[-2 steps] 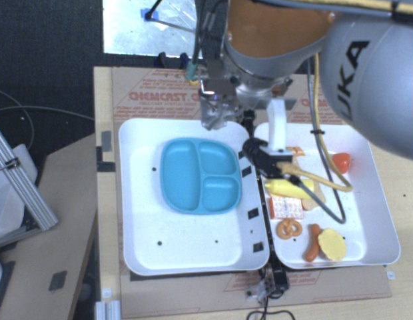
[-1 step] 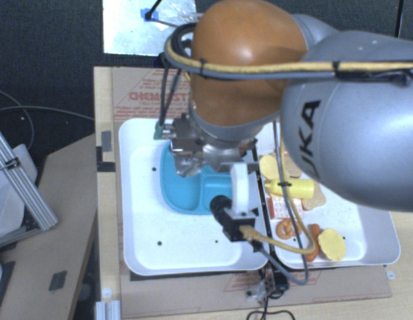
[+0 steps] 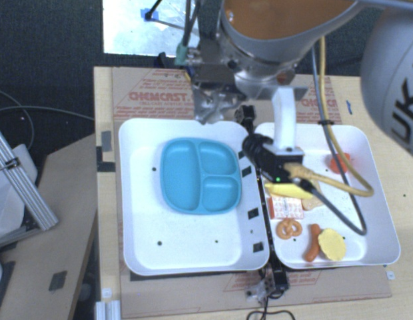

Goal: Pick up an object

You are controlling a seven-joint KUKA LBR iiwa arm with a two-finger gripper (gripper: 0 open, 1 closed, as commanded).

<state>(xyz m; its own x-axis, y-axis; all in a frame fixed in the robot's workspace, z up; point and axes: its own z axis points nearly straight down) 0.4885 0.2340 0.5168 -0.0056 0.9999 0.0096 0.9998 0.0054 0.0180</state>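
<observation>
My gripper (image 3: 211,109) hangs under the grey wrist at the far rim of the left bin (image 3: 136,179), above the back edge of a blue divided plate (image 3: 198,176). The small objects lie in the right bin (image 3: 380,212), well away from the gripper: a yellow banana-shaped piece (image 3: 286,190), a red-and-white packet (image 3: 286,208), a pretzel (image 3: 288,229), a brown sausage (image 3: 313,242), a yellow round slice (image 3: 332,245) and a red piece (image 3: 340,163). I see nothing between the gripper and the plate.
A black unit with a green light (image 3: 268,157) and a white upright part (image 3: 284,120) sit over the divider between the bins. A yellow cable (image 3: 340,184) and a black cable (image 3: 340,212) loop across the right bin. Cardboard (image 3: 153,95) lies under both bins.
</observation>
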